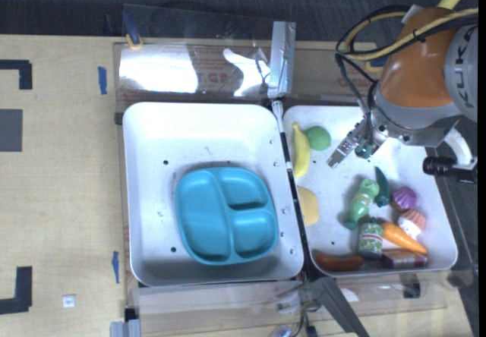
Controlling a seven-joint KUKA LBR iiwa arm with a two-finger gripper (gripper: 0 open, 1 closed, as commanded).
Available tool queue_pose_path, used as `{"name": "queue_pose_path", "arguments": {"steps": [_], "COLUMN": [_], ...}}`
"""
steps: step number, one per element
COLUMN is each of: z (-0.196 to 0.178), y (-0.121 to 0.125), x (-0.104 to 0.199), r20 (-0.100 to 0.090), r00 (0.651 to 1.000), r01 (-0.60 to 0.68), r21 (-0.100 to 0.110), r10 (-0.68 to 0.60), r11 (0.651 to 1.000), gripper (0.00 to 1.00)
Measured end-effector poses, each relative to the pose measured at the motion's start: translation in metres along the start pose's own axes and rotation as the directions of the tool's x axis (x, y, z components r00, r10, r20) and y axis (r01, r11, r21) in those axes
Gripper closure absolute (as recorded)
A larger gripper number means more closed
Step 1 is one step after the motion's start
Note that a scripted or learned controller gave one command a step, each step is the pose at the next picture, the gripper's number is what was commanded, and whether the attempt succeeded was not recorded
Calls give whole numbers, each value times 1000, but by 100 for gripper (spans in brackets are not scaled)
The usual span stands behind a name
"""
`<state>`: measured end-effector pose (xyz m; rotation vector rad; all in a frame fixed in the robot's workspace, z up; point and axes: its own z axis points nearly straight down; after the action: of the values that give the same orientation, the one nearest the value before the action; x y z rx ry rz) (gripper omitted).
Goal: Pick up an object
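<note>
- Reaching in from the right, the grey arm [425, 92] hangs over the right bin [448, 252], its orange band uppermost and the wrist angled down toward the bin's upper left.
- The gripper [343, 152] hovers above bare bin floor, just right of the green round toy [319, 138] and the banana [301, 152]; whether its fingers are apart or together cannot be told, and nothing shows between them.
- Other toys, among them a carrot [402, 237], cluster in that bin's lower right.
- A blue divided tray [226, 214] lies in the left bin [152, 138].
</note>
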<state>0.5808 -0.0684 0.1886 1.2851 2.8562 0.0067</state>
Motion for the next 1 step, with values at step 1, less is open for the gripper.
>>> {"name": "queue_pose_path", "arguments": {"steps": [1], "z": [-16], "y": [-49], "x": [42], "r20": [-7], "r00": [987], "r01": [159], "r21": [5], "r10": [-159], "r11": [987], "gripper": [100]}}
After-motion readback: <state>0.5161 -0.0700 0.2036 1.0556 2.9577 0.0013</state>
